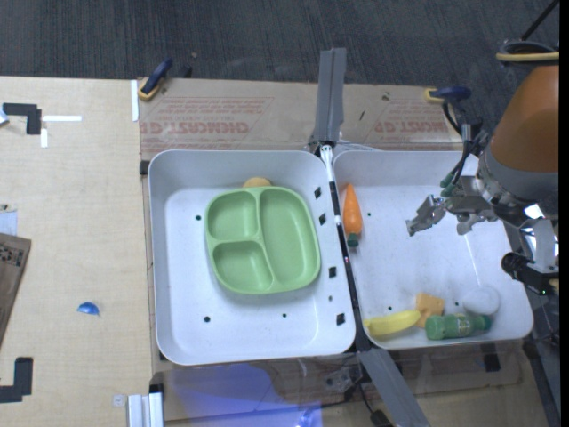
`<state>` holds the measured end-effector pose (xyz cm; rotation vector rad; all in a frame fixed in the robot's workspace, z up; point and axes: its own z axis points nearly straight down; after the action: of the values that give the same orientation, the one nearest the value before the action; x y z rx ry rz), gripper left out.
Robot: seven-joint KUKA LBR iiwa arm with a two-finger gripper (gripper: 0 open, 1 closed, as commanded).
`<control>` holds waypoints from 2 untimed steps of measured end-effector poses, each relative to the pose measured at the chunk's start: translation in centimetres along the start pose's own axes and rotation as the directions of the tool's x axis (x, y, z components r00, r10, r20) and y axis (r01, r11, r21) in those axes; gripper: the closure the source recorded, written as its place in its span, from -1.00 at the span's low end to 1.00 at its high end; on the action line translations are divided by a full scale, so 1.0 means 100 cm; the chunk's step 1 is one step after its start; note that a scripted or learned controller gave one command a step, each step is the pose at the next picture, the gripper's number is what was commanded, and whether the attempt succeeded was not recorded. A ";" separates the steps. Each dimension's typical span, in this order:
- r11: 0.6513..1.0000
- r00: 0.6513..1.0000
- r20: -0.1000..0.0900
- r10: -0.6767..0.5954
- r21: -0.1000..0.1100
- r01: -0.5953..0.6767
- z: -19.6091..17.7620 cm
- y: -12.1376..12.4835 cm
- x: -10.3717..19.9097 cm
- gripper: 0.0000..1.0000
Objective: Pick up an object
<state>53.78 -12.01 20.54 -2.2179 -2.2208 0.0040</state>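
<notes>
Hand point(444, 213) above white bin point(391, 265)

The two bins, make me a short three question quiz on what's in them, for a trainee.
1. True or false: the green divided plate lies in the left bin.
2. Which lies against the divider in the right bin? A carrot, B banana, C green bottle.
3. Fill in: the gripper hangs over the ____ bin.

Key: 1 true. 2 A. 3 right.
</notes>
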 end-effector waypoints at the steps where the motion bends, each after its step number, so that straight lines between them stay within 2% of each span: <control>1: 1.000 1.000 0.000 0.002 0.001 -0.002 -0.008 0.000 -0.001 1.00; 2: 0.954 0.954 0.002 -0.301 -0.003 0.301 0.114 0.015 -0.002 1.00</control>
<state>55.23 -12.16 9.13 -1.8553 -2.5348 0.0012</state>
